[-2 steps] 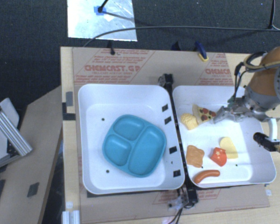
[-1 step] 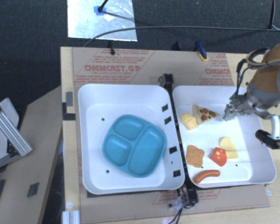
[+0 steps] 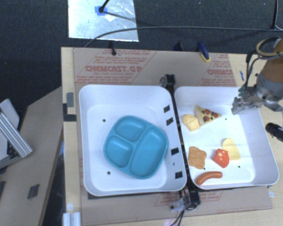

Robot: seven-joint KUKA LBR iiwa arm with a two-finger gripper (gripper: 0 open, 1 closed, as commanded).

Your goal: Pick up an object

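The right bin (image 3: 262, 140) holds several toy foods: a pizza slice (image 3: 208, 114), a pale bread piece (image 3: 191, 122), a toast slice (image 3: 197, 157), a red strawberry (image 3: 220, 158), a yellow cheese wedge (image 3: 231, 148) and a sausage (image 3: 208, 176). My gripper (image 3: 239, 105) hangs at the bin's far right corner, up and to the right of the pizza slice, apart from all of them. Nothing shows between its fingers.
The left bin (image 3: 92, 126) bears a blue divided plate (image 3: 135, 146). Black clips (image 3: 174, 150) run along the ridge between the bins. The arm (image 3: 273, 74) enters from the right above the bin's rim. A black fitting (image 3: 279, 132) sits at the right rim.
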